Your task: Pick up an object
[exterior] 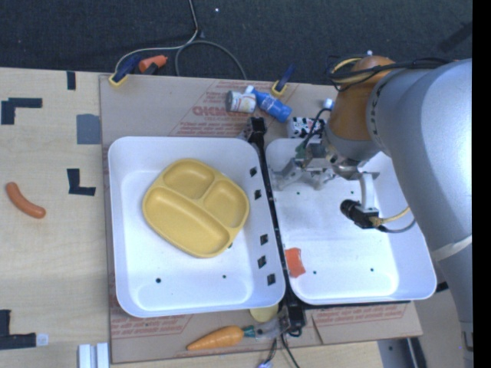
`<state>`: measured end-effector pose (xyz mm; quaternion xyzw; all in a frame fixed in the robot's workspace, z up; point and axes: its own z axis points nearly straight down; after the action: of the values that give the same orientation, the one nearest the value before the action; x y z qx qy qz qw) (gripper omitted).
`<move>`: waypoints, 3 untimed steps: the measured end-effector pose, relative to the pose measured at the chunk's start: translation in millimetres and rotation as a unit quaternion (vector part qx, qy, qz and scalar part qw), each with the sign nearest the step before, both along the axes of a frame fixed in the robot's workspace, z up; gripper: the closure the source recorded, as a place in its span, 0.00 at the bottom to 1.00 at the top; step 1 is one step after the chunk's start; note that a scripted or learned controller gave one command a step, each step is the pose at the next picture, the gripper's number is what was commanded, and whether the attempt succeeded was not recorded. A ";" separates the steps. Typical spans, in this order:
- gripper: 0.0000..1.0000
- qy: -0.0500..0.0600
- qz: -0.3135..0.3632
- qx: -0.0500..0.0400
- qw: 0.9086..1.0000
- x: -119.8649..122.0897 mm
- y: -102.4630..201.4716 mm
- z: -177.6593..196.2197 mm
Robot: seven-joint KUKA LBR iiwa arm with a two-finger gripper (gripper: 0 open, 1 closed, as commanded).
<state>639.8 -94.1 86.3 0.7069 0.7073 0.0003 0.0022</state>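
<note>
Two shallow white bins (126, 205): one glossy yellow three-section plate (196, 205) in the left, one small orange block (294, 262) at 7 o'clock in the right, gripper (295, 171) at 11 o'clock, grip unclear.

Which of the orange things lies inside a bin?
The small orange block, in the right bin. The carrot and the sausage lie outside both bins.
</note>
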 end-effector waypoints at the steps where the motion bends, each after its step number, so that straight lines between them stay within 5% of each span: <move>1: 0.00 0.001 0.001 0.001 1.000 29.8 -8.6 -0.8; 2: 1.00 0.000 0.001 0.000 1.000 29.5 -8.8 9.6; 3: 1.00 0.004 0.000 0.002 1.000 -82.8 34.9 101.6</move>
<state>557.0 -59.2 187.8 0.7067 0.7075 -0.0011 -0.0025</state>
